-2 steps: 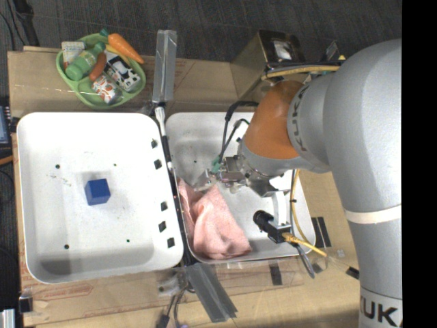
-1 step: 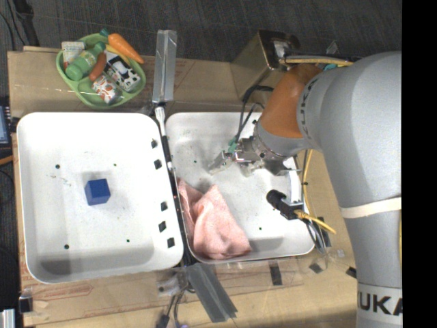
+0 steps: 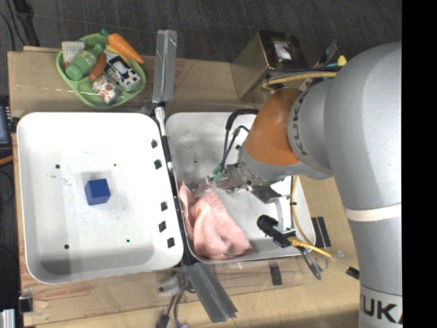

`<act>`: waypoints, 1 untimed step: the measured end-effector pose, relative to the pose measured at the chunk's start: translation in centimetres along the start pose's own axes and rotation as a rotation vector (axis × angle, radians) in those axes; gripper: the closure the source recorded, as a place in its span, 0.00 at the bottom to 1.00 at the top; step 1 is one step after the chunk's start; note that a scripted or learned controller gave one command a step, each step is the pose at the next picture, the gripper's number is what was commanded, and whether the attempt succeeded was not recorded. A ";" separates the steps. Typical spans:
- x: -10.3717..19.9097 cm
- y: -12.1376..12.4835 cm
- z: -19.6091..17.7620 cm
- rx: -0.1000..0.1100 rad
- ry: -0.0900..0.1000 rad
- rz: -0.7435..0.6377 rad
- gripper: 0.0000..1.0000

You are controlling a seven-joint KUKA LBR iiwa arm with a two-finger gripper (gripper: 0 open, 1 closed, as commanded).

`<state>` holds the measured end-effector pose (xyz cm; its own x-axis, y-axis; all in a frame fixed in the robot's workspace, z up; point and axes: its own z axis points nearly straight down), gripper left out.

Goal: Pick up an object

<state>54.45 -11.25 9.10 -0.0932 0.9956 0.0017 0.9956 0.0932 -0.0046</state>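
**Arm over right bin, cloth near jaws**

Grey arm (image 3: 355, 149) with orange band reaches in from the right, wrist low over the right bin (image 3: 198, 132). Jaws (image 3: 222, 180) sit just above the far edge of a crumpled pink cloth (image 3: 213, 227); whether they are spread or pressed together, cannot tell, too small and cluttered. Cloth lies in the right bin's near-left corner against the divider wall. Blue cube (image 3: 97, 191) rests alone mid-floor of the left bin (image 3: 41, 132), well apart from the arm. Green bowl (image 3: 75, 86) of toy food sits on the counter (image 3: 31, 67), far left, beyond the left bin.
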 end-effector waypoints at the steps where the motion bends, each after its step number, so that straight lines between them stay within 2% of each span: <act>1: -1.5 6.7 -0.1 -0.001 -0.002 0.052 0.00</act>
<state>61.29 -12.13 9.17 -0.0409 0.9992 -0.0003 0.9992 0.0409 -0.0033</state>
